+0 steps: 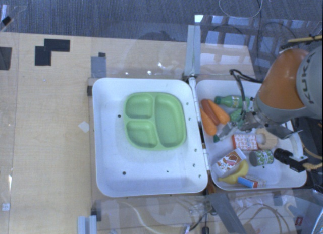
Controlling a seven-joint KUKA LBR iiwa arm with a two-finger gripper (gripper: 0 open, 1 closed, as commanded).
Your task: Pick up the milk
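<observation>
Arm over the right bin, milk carton lying just below the gripper.

Arm (287,84) enters from the right edge; right bin (298,177) holds the milk (245,141), long axis left-right, cap end right; gripper (246,119) state: I cannot tell.

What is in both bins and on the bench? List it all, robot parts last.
Left bin: one, white, left half of the bench.
Divided plate: one, light green, three compartments, centre of the left bin.
Right bin: one, white, beside the left bin.
Carrots: two, orange, right bin's upper left.
Bottle: one, green, right bin's top.
Milk: one carton, red and white, right bin's middle.
Can: one, green, right of the milk.
Banana: one, yellow, right bin's front.
Arm: one, grey with orange band, over the right bin.
</observation>
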